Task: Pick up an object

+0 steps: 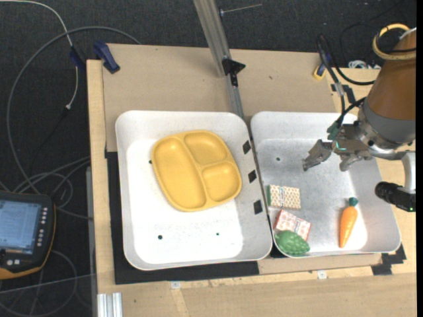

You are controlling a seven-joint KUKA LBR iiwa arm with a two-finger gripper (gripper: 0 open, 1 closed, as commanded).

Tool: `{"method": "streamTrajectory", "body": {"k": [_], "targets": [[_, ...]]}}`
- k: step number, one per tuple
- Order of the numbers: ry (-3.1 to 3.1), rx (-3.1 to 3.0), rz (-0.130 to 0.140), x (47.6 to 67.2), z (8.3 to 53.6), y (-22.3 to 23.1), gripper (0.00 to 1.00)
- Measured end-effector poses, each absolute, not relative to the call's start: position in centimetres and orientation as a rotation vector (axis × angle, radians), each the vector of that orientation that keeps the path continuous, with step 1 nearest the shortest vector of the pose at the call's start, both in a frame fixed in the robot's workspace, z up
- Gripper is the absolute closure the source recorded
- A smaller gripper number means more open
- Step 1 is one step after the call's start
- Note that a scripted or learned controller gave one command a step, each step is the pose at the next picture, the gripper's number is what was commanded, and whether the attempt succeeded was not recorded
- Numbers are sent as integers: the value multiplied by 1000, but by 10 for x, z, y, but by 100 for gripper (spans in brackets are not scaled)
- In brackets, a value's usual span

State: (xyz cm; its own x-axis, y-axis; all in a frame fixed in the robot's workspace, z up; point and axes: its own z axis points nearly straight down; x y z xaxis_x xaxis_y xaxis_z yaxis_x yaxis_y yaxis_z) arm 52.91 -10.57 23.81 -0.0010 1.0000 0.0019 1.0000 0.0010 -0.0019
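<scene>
The pincer [332, 157] hangs over the upper part of the right bin [291, 134], its two fingers spread apart with nothing between them. The candidate objects all lie toward the near edge of that bin, below the pincer. The toy carrot [347, 224], orange with a small green top, lies below and slightly right of the pincer, clear of the others; it looks like smooth moulded plastic, probably light, rigid and somewhat slippery, so the fingers should close across the thick middle of its tapered body, not the narrow tip. Below and left of the pincer lie a small patterned packet [285, 195], then a flat red-and-white packet [293, 224] that appears to touch a rounded green toy [292, 244] at the bin's edge. The packets look thin and light; lying flat, they offer little edge for the fingers. The crowding there favours the carrot as the easier target. Well to the left, the left bin [135, 177] holds a yellow plate [195, 170] with three compartments, glossy and rigid, judged too wide for this pincer.
</scene>
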Motion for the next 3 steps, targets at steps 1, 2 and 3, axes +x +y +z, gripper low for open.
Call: {"method": "streamTrajectory", "body": {"k": [1,2,3], "targets": [[-2221,-2219,0,529,238,-106,0],[-2215,-2217,7,530,182,-115,0],[-2217,-2215,5,534,130,-105,0]]}}
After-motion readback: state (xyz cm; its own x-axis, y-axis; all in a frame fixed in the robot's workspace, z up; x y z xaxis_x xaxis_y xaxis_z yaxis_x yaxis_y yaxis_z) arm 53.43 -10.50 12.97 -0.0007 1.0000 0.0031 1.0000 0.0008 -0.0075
